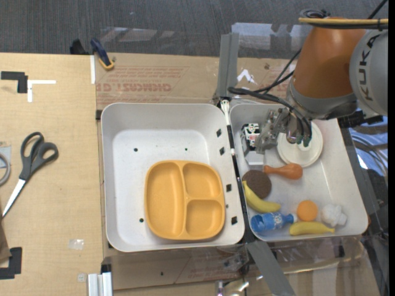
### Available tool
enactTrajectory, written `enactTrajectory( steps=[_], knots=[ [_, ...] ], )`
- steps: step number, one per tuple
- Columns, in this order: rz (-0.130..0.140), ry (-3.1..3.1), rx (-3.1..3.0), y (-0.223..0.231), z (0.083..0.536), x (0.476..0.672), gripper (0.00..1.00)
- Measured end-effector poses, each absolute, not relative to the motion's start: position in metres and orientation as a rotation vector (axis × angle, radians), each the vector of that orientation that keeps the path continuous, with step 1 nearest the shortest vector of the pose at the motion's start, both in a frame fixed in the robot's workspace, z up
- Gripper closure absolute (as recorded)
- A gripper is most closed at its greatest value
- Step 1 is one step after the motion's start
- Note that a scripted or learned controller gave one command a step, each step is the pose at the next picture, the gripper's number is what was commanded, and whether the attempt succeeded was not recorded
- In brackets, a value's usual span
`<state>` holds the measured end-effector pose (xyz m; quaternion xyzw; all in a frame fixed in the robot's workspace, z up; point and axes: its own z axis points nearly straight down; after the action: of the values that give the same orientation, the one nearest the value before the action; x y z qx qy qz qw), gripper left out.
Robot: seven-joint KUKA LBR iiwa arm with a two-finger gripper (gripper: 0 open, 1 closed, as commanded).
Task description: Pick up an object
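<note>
My gripper (287,134) hangs low in the right bin (349,184), at its back, over the left edge of a white round dish (311,152). Its fingers (270,134) stand apart, open, with nothing between them. Just in front of it lies an orange drumstick-shaped toy (285,171). Further forward are a brown round piece (257,183), a yellow banana (259,202), a blue bottle (270,222), an orange ball (307,210), a white lumpy object (332,214) and a second yellow banana (310,228). A small black-and-white item (250,134) sits to the gripper's left.
The left bin (123,165) holds a yellow divided plate (184,200). Scissors (29,162) lie on the wooden bench at the far left. The grey arm with its orange band (330,60) rises over the right bin's back right corner.
</note>
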<state>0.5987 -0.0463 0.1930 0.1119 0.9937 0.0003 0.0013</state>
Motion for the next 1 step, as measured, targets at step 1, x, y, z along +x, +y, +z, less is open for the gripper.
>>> enactTrajectory(
  steps=[1],
  knots=[
    [-0.001,3.082,0.581,-0.0895,0.3058,0.5843,1.0]
  ],
)
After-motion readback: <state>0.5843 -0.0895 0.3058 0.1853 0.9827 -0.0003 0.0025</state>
